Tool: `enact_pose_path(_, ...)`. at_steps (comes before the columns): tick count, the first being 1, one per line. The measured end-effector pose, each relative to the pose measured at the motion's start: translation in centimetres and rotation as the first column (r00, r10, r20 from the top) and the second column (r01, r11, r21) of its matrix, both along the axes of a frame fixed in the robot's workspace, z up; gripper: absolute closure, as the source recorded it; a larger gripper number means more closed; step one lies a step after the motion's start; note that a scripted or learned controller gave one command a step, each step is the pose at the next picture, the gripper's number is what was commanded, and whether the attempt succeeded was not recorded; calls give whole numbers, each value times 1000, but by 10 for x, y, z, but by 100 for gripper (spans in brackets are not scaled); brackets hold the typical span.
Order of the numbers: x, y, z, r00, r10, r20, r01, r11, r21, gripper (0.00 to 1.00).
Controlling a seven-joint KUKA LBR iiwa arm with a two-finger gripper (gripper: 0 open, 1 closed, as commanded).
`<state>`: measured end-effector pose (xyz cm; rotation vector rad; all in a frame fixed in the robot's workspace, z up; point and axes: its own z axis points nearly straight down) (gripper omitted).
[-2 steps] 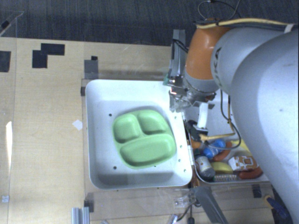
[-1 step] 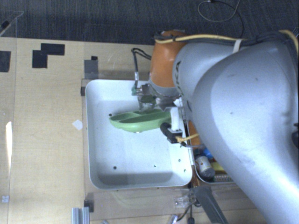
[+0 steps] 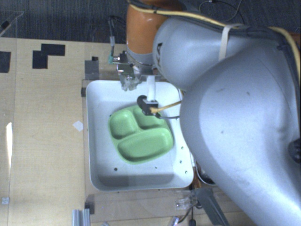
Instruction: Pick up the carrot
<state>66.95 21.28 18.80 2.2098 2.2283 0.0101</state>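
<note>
The gripper (image 3: 130, 81) is seen at the bin's (image 3: 101, 173) twelve o'clock rim; the green tray (image 3: 141, 140) lies below; finger state cannot be told.

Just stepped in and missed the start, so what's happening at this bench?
A grey robot arm with an orange band reaches in over a white bin. A green divided tray lies in that bin. The claw hangs above the bin's far edge, just beyond the tray, and nothing can be seen between its fingers. The job is to pick up a carrot, and I can't make one out from here; the arm covers much of the bench.
</note>
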Motion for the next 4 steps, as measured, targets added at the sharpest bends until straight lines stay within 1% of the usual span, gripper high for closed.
enact_pose_path(1,0,-9,17,946,-324,-3,324,946,0,100)
enact_pose_path(2,0,23,16,658,-753,-6,753,658,5,100)
enact_pose_path(3,-7,21,107,388,-922,-8,922,388,5,100)
enact_pose_path(4,-32,-30,92,558,-830,-6,830,558,-3,100)
